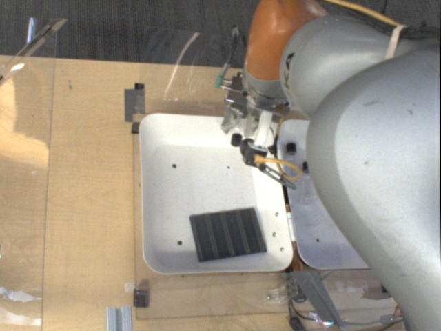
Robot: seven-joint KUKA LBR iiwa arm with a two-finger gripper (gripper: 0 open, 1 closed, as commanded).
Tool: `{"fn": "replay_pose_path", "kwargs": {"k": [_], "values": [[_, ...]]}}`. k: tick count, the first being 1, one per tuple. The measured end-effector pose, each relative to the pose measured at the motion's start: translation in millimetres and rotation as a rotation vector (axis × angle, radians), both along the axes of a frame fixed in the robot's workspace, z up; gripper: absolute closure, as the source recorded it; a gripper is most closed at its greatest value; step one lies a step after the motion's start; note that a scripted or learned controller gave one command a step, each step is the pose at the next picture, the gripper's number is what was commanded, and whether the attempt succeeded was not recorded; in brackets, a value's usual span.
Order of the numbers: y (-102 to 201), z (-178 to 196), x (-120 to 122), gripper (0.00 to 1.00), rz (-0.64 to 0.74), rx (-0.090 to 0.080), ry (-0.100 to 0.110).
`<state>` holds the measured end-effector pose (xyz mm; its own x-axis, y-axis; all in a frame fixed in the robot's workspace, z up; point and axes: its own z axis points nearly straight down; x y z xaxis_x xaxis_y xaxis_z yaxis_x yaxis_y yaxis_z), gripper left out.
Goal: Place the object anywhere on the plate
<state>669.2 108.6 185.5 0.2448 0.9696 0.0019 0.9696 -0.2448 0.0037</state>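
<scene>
A dark ribbed plate is lying flat at the near edge of the left white bin, while farther back the gripper (finger spacing cannot be determined) is hanging over that bin's right rim, an orange-yellow object showing at its tip.

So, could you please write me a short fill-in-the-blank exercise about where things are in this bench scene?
1. The dark ribbed plate lies in the ____ of the two white bins.
2. The band above the arm's wrist is coloured ____.
3. The left bin and the right bin rest on a ____ bench.
4. Within its bin, the plate lies toward the ____ edge of the picture.

Missing words: left; orange; wooden; bottom
</scene>
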Motion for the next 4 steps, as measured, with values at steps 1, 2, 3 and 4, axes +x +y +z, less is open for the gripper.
{"fn": "replay_pose_path", "kwargs": {"k": [1, 2, 3, 4], "values": [[78.9, -27.1, -0.4, 1.0, -0.429, 0.002, 0.002], [101.4, -96.0, -52.8, 1.0, -0.056, 0.004, -0.003], [81.1, -26.9, -175.9, 1.0, 0.233, 0.001, 0.002], [124.7, 36.3, -144.7, 1.0, 0.293, 0.0, 0.0]]}}
